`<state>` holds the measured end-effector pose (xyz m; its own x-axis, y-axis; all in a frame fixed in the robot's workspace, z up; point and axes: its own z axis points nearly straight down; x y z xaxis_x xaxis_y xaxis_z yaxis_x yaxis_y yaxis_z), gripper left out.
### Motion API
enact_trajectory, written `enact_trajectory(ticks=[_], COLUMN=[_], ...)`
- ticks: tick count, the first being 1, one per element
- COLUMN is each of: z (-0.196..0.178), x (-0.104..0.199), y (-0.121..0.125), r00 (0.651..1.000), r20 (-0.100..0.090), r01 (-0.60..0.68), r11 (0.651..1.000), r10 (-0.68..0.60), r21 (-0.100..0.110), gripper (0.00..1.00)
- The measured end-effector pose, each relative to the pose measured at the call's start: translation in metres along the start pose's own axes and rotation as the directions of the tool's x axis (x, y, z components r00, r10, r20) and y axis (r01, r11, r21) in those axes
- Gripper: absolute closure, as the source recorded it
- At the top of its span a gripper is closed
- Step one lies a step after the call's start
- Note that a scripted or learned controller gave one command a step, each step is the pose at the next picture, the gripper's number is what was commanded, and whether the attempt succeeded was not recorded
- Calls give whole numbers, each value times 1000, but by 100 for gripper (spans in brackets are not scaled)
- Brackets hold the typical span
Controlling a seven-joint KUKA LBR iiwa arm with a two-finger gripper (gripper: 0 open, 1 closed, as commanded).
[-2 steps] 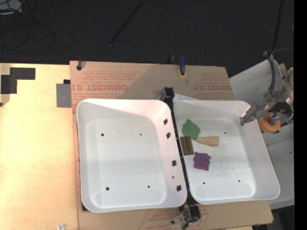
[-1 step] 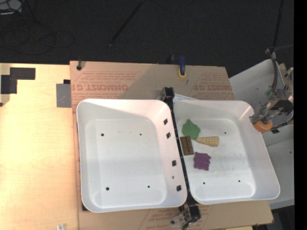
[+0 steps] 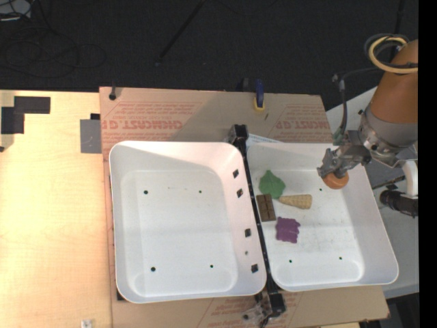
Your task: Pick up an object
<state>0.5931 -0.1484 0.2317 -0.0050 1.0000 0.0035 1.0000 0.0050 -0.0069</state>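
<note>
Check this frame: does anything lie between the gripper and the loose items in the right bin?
Nothing visible does. The gripper sits at the right bin's upper right, an orange object at its tip. Bare white floor separates it from the tan cone, green piece, brown block and purple piece.

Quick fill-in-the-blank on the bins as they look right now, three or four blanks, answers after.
1. The green object, the purple object and the tan cone all lie in the ______ bin of the camera view.
2. Right at the claw sits a small object colored ______.
3. The brown block lies right by the ______ between the two bins.
4. The tan cone lies ______ the purple object in the image.

Answers: right; orange; divider; above
</note>
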Motion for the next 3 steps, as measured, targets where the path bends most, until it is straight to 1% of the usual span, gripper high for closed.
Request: enact_trajectory(ticks=[1, 2, 3], z=[49, 34, -21], x=[100, 203, 209], y=[-36, -15, -5], r00=[1000, 1000, 1000], r20=[-3, -2, 3], r01=[4, 6, -3], r11=[1000, 1000, 1000], r10=[-3, -6, 3], r21=[5, -5, -9], gripper=[100, 100, 100])
